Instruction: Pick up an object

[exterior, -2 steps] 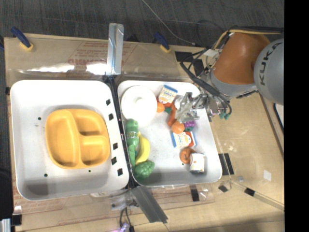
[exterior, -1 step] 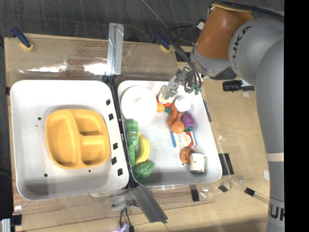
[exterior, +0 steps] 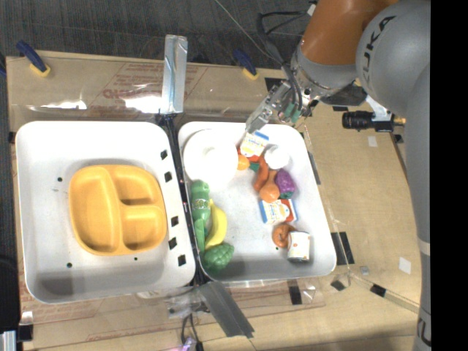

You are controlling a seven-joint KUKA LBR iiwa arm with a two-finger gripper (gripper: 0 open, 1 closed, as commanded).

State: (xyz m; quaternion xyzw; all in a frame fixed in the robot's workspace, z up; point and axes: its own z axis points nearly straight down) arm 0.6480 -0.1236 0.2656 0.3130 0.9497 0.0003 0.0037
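Note:
My gripper hangs over the far edge of the right bin, tilted down and to the left. Just below its tip lies a small white and blue carton; whether they touch I cannot tell. Close beside the carton are a white round cap, an orange carrot-like piece, purple grapes and an orange fruit. Nearer the front lie a second carton, a brown-orange piece and a small white can.
Along the right bin's left wall lie a green vegetable, a banana and a green leafy piece. A white plate sits at its far left. The left bin holds a yellow divided tray.

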